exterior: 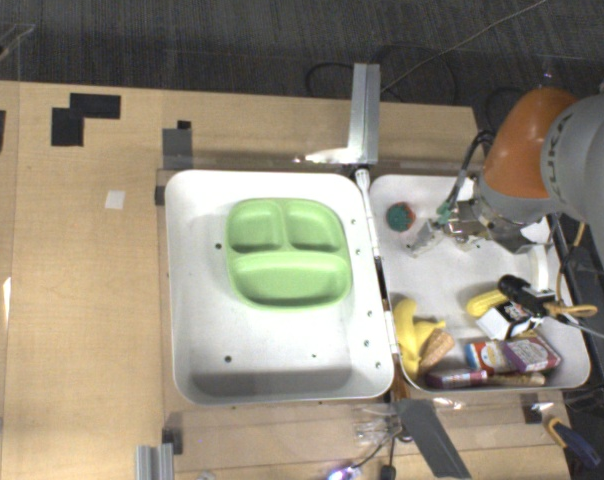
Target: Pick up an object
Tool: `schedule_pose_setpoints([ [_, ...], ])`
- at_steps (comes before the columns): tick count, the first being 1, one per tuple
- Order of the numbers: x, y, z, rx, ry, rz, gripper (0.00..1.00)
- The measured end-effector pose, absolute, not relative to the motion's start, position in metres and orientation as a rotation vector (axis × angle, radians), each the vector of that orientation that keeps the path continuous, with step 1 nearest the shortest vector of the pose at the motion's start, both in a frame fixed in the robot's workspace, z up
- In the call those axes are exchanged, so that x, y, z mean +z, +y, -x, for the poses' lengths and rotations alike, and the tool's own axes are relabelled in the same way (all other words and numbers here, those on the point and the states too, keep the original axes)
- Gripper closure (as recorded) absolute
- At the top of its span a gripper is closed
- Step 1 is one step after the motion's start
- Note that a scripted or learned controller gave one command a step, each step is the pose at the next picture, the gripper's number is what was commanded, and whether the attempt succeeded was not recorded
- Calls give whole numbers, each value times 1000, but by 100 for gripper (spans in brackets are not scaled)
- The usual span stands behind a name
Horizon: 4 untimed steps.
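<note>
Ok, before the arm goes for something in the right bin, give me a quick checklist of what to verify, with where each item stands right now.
1. Gripper hangs over the right shallow white bin: ok.
2. Nothing between the fingers yet: cannot tell, they are too small and blurred.
3. Nearest target, the small round green and red object, lies free on bare bin floor beside the gripper: ok.
4. Yellow banana-shaped toy is easy to single out: not ok, it touches a tan item at the front wall.
5. Front right corner pile of markers and small packets is separable: not ok, crowded together.
6. Green three-compartment plate in the left bin sits away from the arm: ok.
</note>
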State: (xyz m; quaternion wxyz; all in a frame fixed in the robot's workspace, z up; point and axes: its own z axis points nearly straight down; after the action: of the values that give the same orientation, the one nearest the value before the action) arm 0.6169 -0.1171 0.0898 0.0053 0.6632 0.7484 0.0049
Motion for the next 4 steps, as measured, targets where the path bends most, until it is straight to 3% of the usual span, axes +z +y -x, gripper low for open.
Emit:
schedule_pose_setpoints([
  [1,88,-108,-671,8,2399,-2018,0],
  [2,124,-159,-631,6,2158,-2276,0],
  [3,90,-181,-565,10,2216,-2214,0],
  [4,92,-156,-508,18,2368,-2037,0],
])
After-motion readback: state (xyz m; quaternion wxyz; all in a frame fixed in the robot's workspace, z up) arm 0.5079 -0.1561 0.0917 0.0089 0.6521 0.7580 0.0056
